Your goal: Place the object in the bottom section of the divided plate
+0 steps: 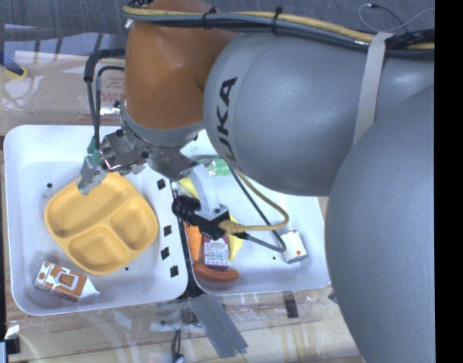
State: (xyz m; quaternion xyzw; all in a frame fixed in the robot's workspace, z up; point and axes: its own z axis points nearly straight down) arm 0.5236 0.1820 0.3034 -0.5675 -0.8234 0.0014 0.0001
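Trouble looks likely if the gripper (91,174), fingers hard to read from here and hanging over the yellow divided plate's (103,225) upper rim, releases anything there, short of the bottom section.

Light falls bright and even from above. My grey arm (292,112) carries a soft sheen along its curve and looks slightly blurred, being close to the lens. The white bins (20,203) glare mildly; soft shadows pool beneath my wrist. The picture is grainy overall.
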